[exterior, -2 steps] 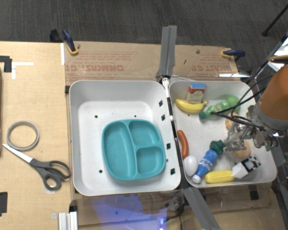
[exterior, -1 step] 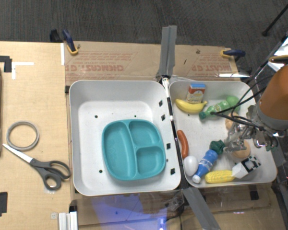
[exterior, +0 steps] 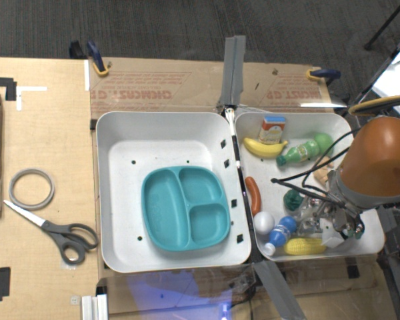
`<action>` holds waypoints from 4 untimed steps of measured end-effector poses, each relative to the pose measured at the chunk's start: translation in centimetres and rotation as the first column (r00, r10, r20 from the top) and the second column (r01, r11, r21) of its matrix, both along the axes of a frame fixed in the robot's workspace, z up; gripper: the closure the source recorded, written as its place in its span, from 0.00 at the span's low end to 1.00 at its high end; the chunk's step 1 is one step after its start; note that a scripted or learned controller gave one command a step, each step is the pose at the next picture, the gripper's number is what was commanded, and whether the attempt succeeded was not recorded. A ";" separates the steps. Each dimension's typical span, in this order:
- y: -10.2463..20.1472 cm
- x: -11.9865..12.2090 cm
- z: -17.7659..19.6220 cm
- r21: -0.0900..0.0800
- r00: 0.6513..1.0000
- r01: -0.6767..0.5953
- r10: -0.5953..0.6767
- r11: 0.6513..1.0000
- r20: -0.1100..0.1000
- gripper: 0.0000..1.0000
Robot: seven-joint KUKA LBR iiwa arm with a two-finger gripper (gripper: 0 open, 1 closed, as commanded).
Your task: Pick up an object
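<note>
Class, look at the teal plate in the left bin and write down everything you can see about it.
The teal plate looks like smooth moulded plastic, a rounded square with raised ridges splitting it into three compartments: one long one at the left, two smaller ones at the right. It lies flat and face up, turned slightly askew, near the middle of the left bin floor, toward the front. Nothing sits in it or touches it.

Light: we see bright, even light from above.
Shadows: we see soft ones inside the left bin and under the scissors.
Glare: we see a blue-white glow at the bottom edge, and the white ball shines.
Sharpness: we find the picture a bit soft; the gripper looks blurry.
</note>
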State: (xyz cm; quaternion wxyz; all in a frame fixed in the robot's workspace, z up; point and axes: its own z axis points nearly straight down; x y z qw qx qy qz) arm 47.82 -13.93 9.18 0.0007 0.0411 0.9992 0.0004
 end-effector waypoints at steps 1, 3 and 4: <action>-7.9 3.7 3.2 -0.002 0.997 -0.071 0.071 0.997 0.003 0.00; -8.3 10.5 0.2 -0.002 0.995 -0.100 0.100 0.995 0.004 0.00; -3.2 2.0 0.0 0.000 0.998 0.068 -0.068 0.998 -0.001 0.00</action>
